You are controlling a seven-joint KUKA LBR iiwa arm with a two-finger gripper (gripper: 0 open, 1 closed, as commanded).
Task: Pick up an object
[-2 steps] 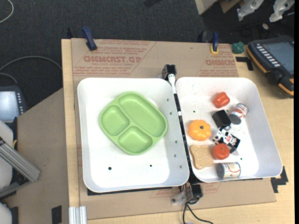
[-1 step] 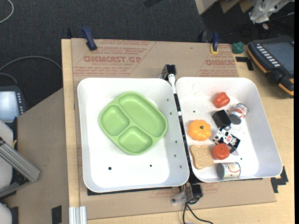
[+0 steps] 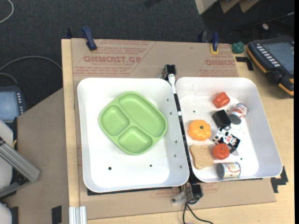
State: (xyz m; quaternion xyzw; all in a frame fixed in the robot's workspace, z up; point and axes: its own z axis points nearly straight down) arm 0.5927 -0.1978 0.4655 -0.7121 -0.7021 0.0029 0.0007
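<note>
The right bin [image 3: 261,125] holds several small objects in a cluster near its left and middle. An orange pumpkin [image 3: 200,130] lies by the divider, with a slice of toast [image 3: 202,157] just below it. A red pepper [image 3: 221,99] sits toward the top, a black block [image 3: 221,119] under it, and a small can [image 3: 239,110] to their right. A black-and-white toy [image 3: 226,138], a red tomato [image 3: 221,151] and a lying can [image 3: 229,170] fill the lower part.
The left bin [image 3: 93,162] carries a green divided plate [image 3: 133,122]. Both bins rest on a cardboard sheet [image 3: 117,57] clamped at its top edge. A handheld pendant [image 3: 275,59] lies off the bench at the upper right.
</note>
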